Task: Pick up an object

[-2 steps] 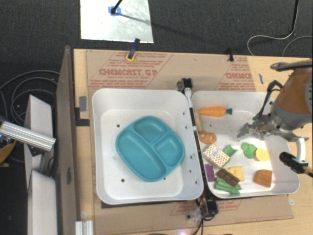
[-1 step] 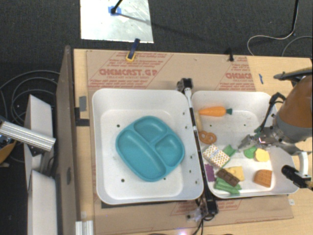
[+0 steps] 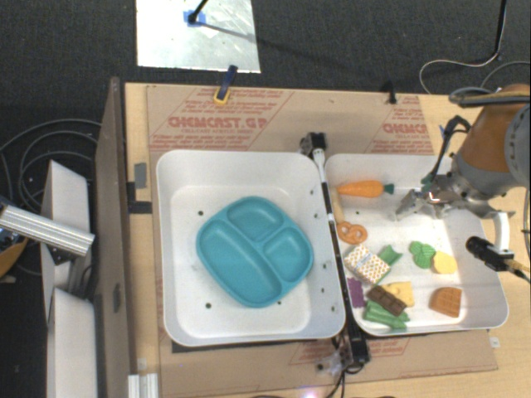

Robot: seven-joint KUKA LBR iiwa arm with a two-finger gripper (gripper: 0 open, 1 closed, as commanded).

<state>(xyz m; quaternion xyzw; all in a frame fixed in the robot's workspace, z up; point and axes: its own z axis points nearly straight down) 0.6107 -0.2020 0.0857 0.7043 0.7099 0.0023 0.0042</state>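
At the far left of the frame, a white box (image 3: 62,247) and a silvery bar (image 3: 46,229) lie beside the worktop (image 3: 249,110), which is covered with printed brown cardboard. Above it, in the upper left, a shiny sheet (image 3: 199,23) rests on dark carpet.

The left bin (image 3: 178,181) sits in the middle of the frame and carries a teal divided plate (image 3: 253,251), lying flat and slightly turned, roughly at the bin's centre.

The right bin (image 3: 481,305) touches the left one along a shared edge and holds the toy foods. An orange carrot (image 3: 363,189) lies near its upper left corner. Below that sits a pretzel (image 3: 351,233), then a patterned cracker-like block (image 3: 367,264), with a purple piece (image 3: 356,292) and a brown chocolate bar (image 3: 387,298) lower down. A dark green piece (image 3: 386,314) lies along the bottom rim. A yellow wedge (image 3: 403,291) is just beside the chocolate bar. A green vegetable (image 3: 423,254) and a yellow piece (image 3: 445,263) touch each other near the bin's middle right, and a brown waffle-like piece (image 3: 446,302) lies below them.

At the right edge, the grey and orange arm (image 3: 498,148) reaches in over the upper part of the right bin. The gripper (image 3: 425,199) hangs right of the carrot and above the green vegetable, apart from both. Whether the jaws are open or closed I cannot tell; nothing is seen between them.
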